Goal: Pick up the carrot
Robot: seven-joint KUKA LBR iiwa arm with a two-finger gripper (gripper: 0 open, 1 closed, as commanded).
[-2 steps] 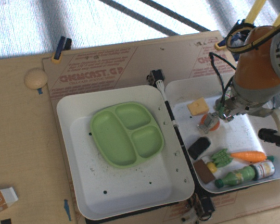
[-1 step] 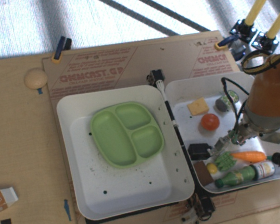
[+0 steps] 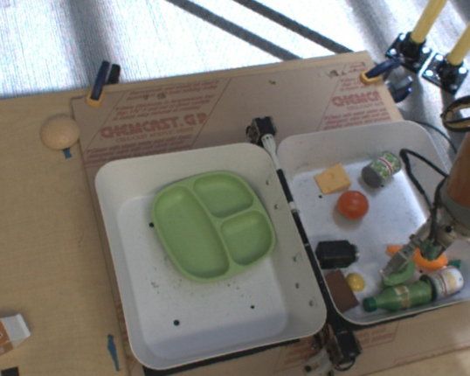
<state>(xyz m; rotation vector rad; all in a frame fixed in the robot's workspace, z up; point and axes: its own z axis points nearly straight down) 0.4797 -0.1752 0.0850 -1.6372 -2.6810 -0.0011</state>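
The carrot [image 3: 427,259] lies in the right bin [image 3: 353,139], near its front right corner, just above the green bottle [image 3: 411,293] lying on its side. The tool [image 3: 412,254] sits low right at the carrot, likely lined up for a grab, though I cannot tell whether it is clenched or released. The left bin [image 3: 151,329] carries a green divided plate [image 3: 214,224]. Red print on the cardboard [image 3: 162,119] behind the bins on the counter reads roughly "CHEMCAST".

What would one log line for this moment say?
task: pick up carrot | gripper: at carrot, right bin | grasp: unclear | green plate: left bin
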